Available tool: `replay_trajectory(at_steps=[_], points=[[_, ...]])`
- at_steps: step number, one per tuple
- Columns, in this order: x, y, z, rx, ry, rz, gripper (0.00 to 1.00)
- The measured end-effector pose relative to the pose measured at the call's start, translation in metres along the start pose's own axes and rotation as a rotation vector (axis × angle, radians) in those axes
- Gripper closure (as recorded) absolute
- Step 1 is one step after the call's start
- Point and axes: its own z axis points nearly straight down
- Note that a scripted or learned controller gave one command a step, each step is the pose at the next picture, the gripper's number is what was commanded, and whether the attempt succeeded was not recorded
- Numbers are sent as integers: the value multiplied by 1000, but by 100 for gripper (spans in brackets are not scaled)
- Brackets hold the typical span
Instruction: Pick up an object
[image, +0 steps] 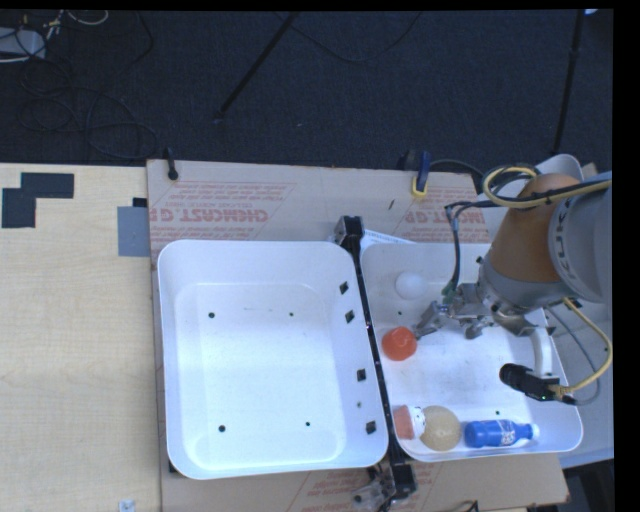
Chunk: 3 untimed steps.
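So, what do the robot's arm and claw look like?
The thick rounded grey arm has a wide orange band above the wrist. The small silvery metal claw looks angular. A looping yellow cable and a thin black cable run alongside.

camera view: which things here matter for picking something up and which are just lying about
For the job: gripper, orange ball, white ball, tan ball, blue bottle, right bin.

Lying about: left bin, cardboard sheet, clamp.
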Motion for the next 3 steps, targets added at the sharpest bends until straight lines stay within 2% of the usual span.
replay_trajectory(at_steps=[1, 2, 3], points=[[-68, 3, -1, -6, -4, 2, 0], [-65, -59, -55, -4, 0, 1, 0], [-66, -57, -61, -3, 1, 4, 100]])
